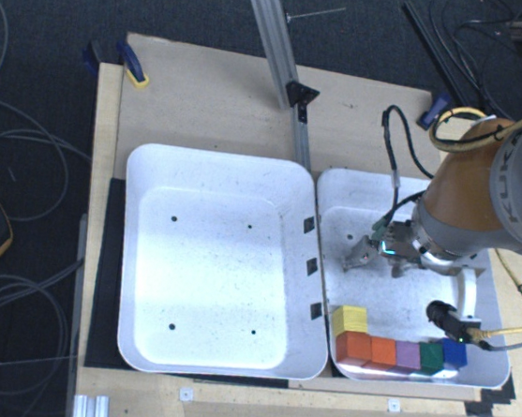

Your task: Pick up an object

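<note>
Blocks [398, 351] in left-right row

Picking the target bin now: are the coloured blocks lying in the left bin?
No, the coloured blocks sit in a row along the near wall of the right bin, below the gripper.

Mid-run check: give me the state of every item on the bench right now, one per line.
gripper: low over the right bin, nothing visibly between its fingers.
yellow block: resting in the right bin, just behind the row.
red block: left end of the row at the near wall.
orange block: in the row.
purple block: in the row.
green block: in the row.
blue block: right end of the row.
left bin: flat on the bench.
</note>
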Controlling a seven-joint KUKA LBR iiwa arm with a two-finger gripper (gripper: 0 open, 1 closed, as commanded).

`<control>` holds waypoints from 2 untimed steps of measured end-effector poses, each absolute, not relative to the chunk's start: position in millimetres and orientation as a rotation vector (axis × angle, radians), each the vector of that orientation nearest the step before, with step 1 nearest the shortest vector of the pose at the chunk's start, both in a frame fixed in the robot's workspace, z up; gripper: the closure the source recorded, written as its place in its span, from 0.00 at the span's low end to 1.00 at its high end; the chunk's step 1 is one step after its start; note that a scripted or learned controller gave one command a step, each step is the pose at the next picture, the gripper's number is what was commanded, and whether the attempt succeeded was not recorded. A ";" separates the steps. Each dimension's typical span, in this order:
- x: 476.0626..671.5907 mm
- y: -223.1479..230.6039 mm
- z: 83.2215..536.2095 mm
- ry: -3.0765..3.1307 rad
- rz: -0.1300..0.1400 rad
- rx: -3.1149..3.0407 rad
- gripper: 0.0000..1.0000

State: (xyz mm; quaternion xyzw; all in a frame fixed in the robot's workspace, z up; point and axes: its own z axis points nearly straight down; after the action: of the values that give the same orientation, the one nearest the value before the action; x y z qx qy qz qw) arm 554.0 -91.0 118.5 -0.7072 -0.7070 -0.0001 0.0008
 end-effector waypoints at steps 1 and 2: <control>594.7 -162.5 99.0 -2.221 0.000 -2.229 0.00; 614.3 -167.2 197.5 -2.230 -0.009 -2.227 0.00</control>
State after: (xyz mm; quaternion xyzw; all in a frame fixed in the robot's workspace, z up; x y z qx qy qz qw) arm 614.3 -167.2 197.5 -0.7067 -0.7075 -0.0028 -0.0050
